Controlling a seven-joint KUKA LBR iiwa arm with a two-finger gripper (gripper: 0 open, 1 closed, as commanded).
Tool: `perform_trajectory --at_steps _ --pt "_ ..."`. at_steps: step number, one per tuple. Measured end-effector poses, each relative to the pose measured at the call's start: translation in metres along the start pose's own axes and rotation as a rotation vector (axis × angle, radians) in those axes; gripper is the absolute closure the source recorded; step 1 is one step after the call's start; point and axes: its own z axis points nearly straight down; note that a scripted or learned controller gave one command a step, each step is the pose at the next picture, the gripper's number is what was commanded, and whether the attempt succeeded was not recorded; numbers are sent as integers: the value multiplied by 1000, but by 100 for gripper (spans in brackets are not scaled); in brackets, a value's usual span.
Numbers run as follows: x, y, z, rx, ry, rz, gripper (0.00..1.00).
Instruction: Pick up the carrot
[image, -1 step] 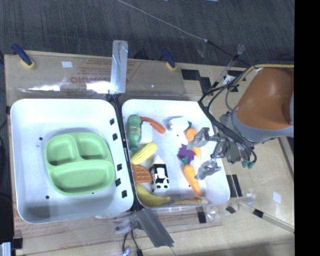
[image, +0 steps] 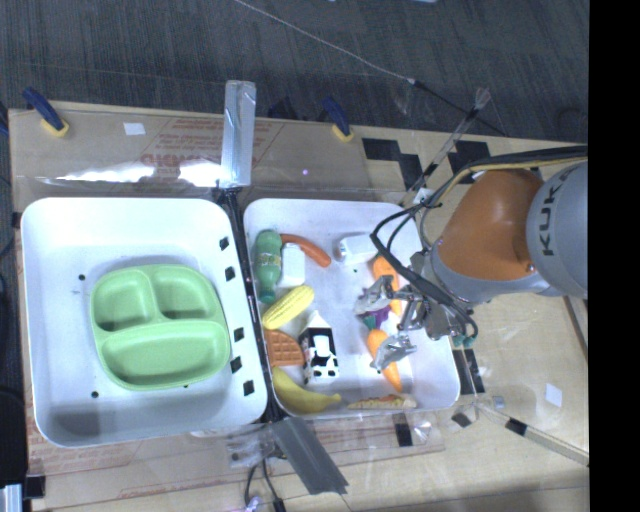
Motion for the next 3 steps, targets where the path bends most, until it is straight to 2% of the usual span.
perform_trajectory --at_steps 1,2,3 --pt "-13 -4 34 4 -11 173 0" --pt "-15 -2 23 5 -13 164 100" --pt "-1 31 -27 3 -13 429 100"
